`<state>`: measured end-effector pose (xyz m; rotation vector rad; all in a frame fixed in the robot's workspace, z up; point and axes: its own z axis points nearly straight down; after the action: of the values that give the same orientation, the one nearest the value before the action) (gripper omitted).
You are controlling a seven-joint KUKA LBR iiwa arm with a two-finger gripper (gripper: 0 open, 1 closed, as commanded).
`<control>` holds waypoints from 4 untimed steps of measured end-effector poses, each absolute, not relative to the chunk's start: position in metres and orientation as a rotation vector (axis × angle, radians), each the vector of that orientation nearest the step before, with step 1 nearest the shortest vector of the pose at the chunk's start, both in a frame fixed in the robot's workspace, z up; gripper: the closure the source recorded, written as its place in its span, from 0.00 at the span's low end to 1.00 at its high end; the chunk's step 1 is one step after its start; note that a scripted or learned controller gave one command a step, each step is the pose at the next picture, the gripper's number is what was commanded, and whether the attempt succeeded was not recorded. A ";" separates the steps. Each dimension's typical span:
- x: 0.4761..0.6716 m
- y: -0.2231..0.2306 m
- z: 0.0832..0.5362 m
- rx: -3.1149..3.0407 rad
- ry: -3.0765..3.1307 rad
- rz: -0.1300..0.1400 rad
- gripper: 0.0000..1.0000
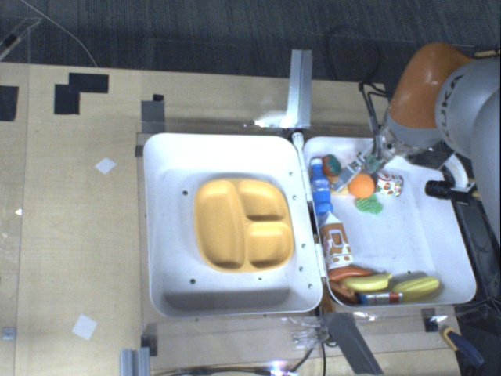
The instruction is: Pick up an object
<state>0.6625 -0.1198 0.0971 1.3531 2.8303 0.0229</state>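
The right bin [427,233] holds several small things. Along its left wall lie a blue bottle [319,194] and an orange-and-white carton [337,245]. A multicoloured ball [332,165] sits at the back left. An orange toy fruit [361,186] with a green leaf [369,204] lies beside a small white printed can [389,185]. Two yellow bananas [368,283] and a red piece [348,272] rest along the front wall. My gripper [374,161] hangs low at the back of this bin, just above and behind the orange fruit, with the arm's orange band [427,84] over it.
The left bin [168,210] carries a yellow divided tray [241,223] in its middle. A metal post [300,88] stands behind the divider between the bins. Bare white floor shows in the right half of the right bin. Black cables [450,186] run along its right side.
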 end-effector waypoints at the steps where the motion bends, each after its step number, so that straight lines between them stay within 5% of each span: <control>1: 0.668 -0.120 0.113 1.334 2.813 0.027 1.00; 2: 0.618 -0.074 0.188 1.773 2.584 0.009 1.00; 3: 0.595 -0.121 0.099 2.255 2.179 0.007 1.00; 4: 0.533 -0.180 0.096 2.424 1.963 0.027 1.00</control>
<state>0.5328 -0.1805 0.0958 2.4244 1.9630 0.0265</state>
